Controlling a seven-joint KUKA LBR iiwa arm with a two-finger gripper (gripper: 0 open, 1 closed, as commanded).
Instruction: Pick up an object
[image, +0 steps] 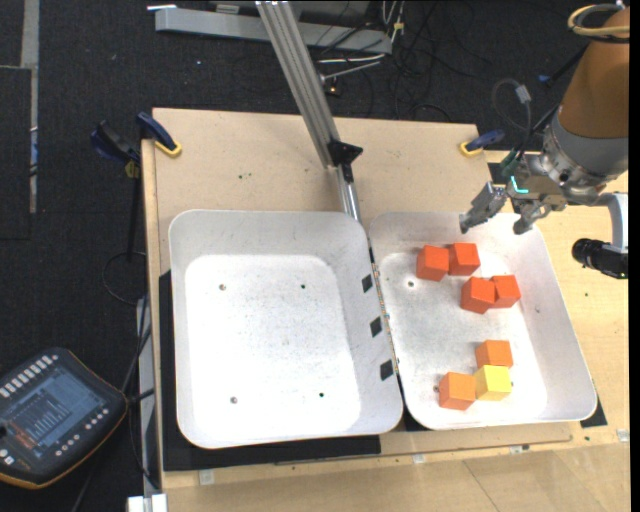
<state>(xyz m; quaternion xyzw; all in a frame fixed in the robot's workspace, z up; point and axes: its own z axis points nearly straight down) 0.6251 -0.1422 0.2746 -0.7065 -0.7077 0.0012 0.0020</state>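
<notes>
While its jaws hang spread and empty above the right bin's (560, 300) far edge, the gripper (505, 215) would do best descending squarely over the nearest orange block (463, 258), clear of its touching neighbour (433, 263).

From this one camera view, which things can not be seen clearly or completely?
- Arm: cut off by the top and right edges; its base is out of frame.
- Handheld pendant: cropped by the left edge; screen text too small to read.
- Yellow block and the two orange blocks beside it: packed tight, so the faces between them are hidden.
- End effector: open above the right bin, holding nothing.
</notes>
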